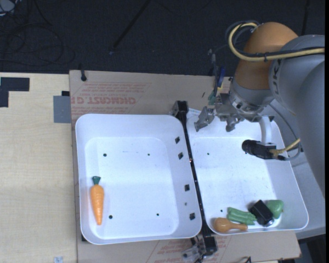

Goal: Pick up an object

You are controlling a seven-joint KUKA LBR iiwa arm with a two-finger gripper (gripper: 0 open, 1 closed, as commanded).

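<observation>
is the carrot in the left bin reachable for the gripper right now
Probably yes: the carrot lies alone on the left bin's floor, nothing over it, though the gripper hangs far off at the right bin's back edge.

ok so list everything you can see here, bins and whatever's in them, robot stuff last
white bins: 2, side by side on the bench
carrot: 1, orange with green top, left bin, near-left corner
green items: 2, right bin, near edge, either side of the black object
black object: 1, right bin, near-right corner
orange-tan item: 1, right bin, near edge
cardboard sheet: 1, brown, under the bins
gripper: 1, over right bin's far edge, nothing between its fingers
arm: 1, grey, orange band
</observation>
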